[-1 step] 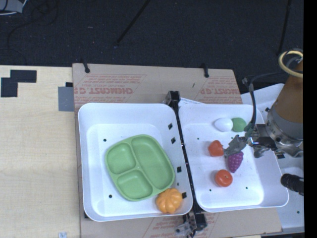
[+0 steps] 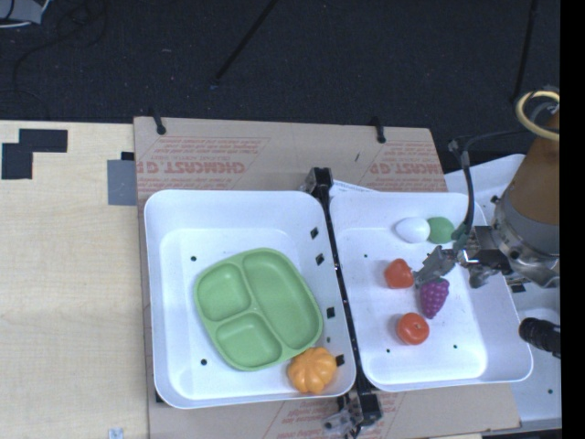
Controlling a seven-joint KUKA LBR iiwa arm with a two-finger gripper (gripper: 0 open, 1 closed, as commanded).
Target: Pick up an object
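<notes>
Pale wood bench (image 2: 64, 273) under both bins, seemingly dark carpet (image 2: 274, 44) behind

Even overhead light — slightly soft

Two shallow white plastic bins sit side by side on the bench; the left bin (image 2: 169, 236) holds a light green three-compartment plastic tray (image 2: 257, 307), with a small orange toy pumpkin (image 2: 312, 370) just beside the tray's near right corner; the right bin (image 2: 475, 359) holds a white egg-shaped toy (image 2: 412, 230) touching a green rounded toy (image 2: 441, 229), a red strawberry-like toy (image 2: 398, 273), a purple toy grape cluster (image 2: 433, 295) and a red toy tomato (image 2: 412, 328); the grey two-finger gripper (image 2: 436, 266) reaches in from the right, its tip just above the grape cluster and beside the strawberry-like toy.
</notes>
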